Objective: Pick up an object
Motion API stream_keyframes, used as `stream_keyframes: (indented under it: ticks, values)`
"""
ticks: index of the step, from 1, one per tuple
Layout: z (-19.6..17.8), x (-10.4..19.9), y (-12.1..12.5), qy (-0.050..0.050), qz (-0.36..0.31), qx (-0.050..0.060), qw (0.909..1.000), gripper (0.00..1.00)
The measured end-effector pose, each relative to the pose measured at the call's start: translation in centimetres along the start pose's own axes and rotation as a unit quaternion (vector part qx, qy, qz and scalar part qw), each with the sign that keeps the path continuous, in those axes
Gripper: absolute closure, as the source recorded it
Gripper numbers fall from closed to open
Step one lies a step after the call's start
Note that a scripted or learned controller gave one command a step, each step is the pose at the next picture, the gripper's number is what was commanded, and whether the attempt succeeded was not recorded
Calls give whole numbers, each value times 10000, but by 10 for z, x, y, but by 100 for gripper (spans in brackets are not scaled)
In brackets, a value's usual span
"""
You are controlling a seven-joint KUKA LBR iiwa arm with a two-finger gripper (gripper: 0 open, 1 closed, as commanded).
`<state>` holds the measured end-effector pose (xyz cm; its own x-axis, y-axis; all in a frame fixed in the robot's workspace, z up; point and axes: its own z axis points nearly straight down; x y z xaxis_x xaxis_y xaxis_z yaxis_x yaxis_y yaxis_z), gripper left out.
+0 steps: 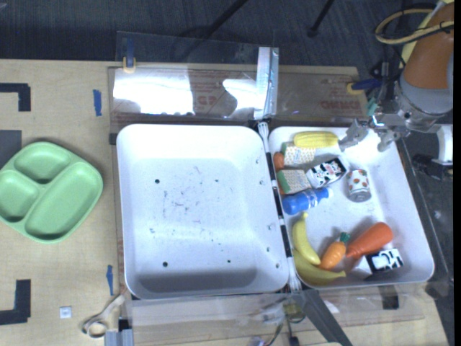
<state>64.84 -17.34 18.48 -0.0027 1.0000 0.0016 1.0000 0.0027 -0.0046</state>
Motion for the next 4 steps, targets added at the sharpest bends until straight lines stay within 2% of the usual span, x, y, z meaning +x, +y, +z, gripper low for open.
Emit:
stream_keyframes:
  ticks: [1, 2, 3, 4]
  values:
    - [67, -39, -5, -41, -554, -141, 9984, 0]
    - [76, -44, -22, -46, -956, -293, 9950, 0]
    - [77, -45, -1, -47, -1441, -201, 9894, 0]
    - [81, -45, -21, -54, -1449, -235, 9891, 0]
